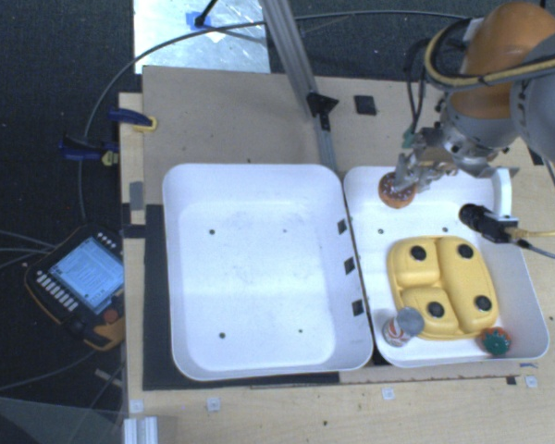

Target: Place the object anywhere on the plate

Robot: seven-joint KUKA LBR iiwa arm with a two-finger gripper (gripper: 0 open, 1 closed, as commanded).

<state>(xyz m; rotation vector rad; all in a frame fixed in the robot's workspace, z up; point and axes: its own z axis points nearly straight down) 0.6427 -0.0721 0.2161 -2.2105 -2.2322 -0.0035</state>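
Arm (504, 63) comes in from the right, orange band up top, wrist angled down over the far part of the right bin (370, 192). Hand (409, 176) sits directly over a small round brownish object (395, 191), which lies on the bin floor near the far-left corner. Fingertips look down at or on top of the object, but they blur into it from here; can't tell if the hand is clenched, released, or actually has hold of anything.

Yellow plate (442, 285) with three compartments lies in the near half of the same bin, well apart from the brown object. Each compartment shows a dark dot. Nothing brown on it, so the object is not on the plate.

A small grey-and-white item (402, 326) sits just beside the plate's near-left corner, touching or almost touching its edge. A small red-and-green item (495, 341) sits at the plate's near-right corner, against the bin's near wall.

A black cylindrical fitting (486, 222) with a cable sticks in over the right bin's right wall.

Left bin (254, 266) is beside it, walls touching in the middle. Bench (222, 118) is brown board. Teach pendant (79, 280) with a lit screen lies off the bench to the left.
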